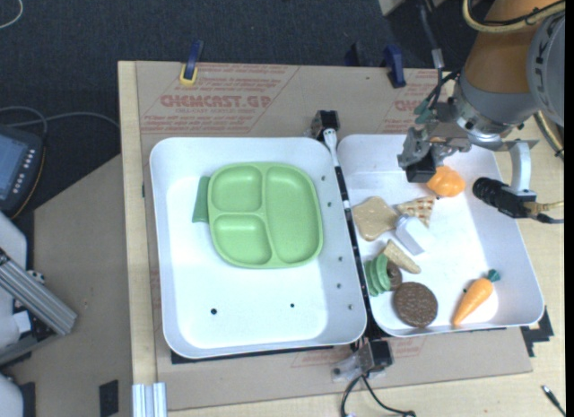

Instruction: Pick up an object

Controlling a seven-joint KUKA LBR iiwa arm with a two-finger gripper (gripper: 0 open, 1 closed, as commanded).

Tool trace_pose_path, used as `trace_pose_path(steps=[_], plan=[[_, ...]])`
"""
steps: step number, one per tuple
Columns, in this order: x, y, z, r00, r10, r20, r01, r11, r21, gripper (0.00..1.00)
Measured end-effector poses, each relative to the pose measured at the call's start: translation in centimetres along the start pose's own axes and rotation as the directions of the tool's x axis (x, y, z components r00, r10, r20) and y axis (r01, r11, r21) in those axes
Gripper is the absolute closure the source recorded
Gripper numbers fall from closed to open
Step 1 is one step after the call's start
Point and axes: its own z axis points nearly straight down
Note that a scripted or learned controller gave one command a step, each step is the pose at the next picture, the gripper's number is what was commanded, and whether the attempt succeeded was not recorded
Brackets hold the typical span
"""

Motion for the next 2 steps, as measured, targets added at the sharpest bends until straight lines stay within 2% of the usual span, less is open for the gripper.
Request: trace_pose_path(steps=[1,2], plan=[[2.9,4.7,-1.1,1.0,0.0,-0.001,0.0,1.0,-0.002,1.0],[2.6,3.7,0.5,1.0,0.006,-0.001,-0.005,1.0,0.008,1.0]])
